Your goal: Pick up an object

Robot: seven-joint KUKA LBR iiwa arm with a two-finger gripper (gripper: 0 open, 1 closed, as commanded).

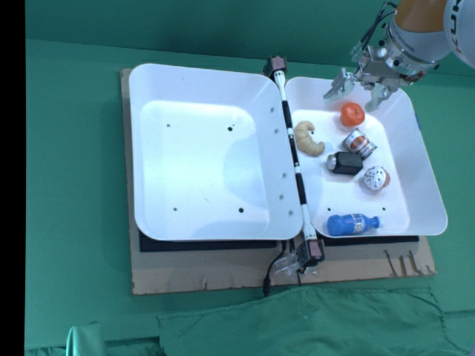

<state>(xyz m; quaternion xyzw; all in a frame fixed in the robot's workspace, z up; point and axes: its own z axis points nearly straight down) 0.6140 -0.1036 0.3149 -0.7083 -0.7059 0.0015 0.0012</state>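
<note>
My gripper [357,93] hangs open over the far end of the right bin [423,191], its two fingers spread wide with nothing between them. Just below it lies an orange round object [352,113]. Further down the bin are a tan croissant [309,139], a small red and white can [359,142], a black box-like object [345,162], a white ball with red marks [376,178] and a blue bottle [350,224] lying on its side near the front.
The left bin [148,95] sits beside the right one, with a black and white bar [293,162] running along the seam between them. Both rest on a cardboard sheet [208,277] over green cloth.
</note>
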